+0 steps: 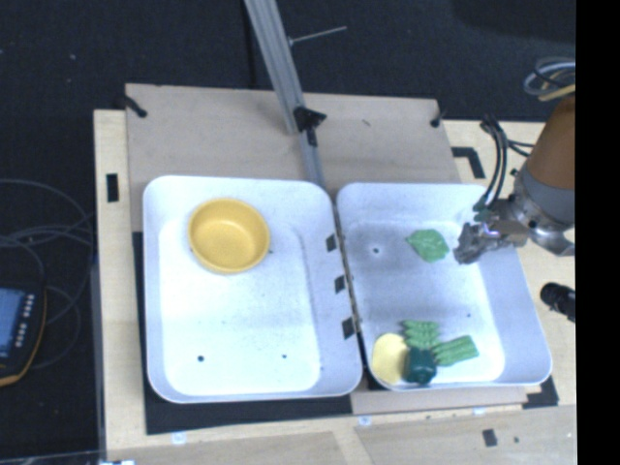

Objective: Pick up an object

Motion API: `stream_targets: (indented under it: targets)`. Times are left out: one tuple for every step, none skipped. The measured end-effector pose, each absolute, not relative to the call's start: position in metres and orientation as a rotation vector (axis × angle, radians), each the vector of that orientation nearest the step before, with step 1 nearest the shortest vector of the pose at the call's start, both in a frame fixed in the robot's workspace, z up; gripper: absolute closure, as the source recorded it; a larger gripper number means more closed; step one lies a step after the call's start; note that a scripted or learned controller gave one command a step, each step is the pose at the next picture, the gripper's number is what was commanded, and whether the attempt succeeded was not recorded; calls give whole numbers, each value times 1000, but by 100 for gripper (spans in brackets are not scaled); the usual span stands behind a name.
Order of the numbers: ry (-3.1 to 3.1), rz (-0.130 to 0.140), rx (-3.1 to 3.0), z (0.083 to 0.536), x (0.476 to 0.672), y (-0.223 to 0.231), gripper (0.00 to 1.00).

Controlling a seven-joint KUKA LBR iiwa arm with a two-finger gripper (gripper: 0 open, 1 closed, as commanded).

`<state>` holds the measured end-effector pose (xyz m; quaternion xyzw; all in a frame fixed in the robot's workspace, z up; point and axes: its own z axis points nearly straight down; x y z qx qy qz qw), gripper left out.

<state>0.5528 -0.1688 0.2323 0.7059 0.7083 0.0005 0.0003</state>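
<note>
Nearest the lens, at the lower edge of the right bin (504,289), a pile of a yellow piece (388,356), green toys (441,345) and a dark teal block (421,365) sits well apart from the gripper (469,245), which hangs at centre-right, just beside the small green object (427,244). That lone piece looks the likeliest pick: centre over it, then descend squarely. Whether the jaws are parted or closed cannot be told, and nothing is visibly held

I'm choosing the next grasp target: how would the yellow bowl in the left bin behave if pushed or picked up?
The yellow bowl sits upright on a broad base, so it would probably slide rather than tip or roll. It looks like thin plastic, so likely light. Its smooth round rim may slip from the gripper.
</note>
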Motion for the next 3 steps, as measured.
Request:
stream_targets:
  targets:
    - [2225, 2, 2218, 235, 548, -126, 100]
    - [2224, 1, 2218, 230, 539, -78, 100]
    - [2226, 2, 2218, 227, 547, -29, 100]
